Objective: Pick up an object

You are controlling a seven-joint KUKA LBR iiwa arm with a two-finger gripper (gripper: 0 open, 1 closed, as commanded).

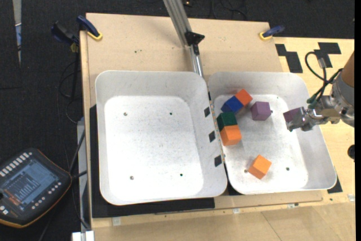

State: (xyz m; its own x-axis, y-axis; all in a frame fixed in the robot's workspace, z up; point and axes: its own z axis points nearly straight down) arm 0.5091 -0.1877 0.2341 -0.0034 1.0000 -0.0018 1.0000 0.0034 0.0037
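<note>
My gripper (299, 119) reaches in from the right over the right bin (285, 147), near its right wall. A dark purple block (293, 117) sits between its fingers, and the fingers are closed on it. Left of it in the same bin lie a lighter purple cube (260, 110), an orange cube (243, 97), a blue cube (232, 104), a green cube (227, 119) and another orange cube (230, 134), clustered by the bin's left wall. A third orange cube (260, 166) lies alone near the front.
The left bin (99, 121) adjoins the right one. A slanted metal pole (175, 3) ends above the bins' shared edge. Clamps (90, 29) hold the board's back corners. A teach pendant (28, 186) lies off the bench at front left.
</note>
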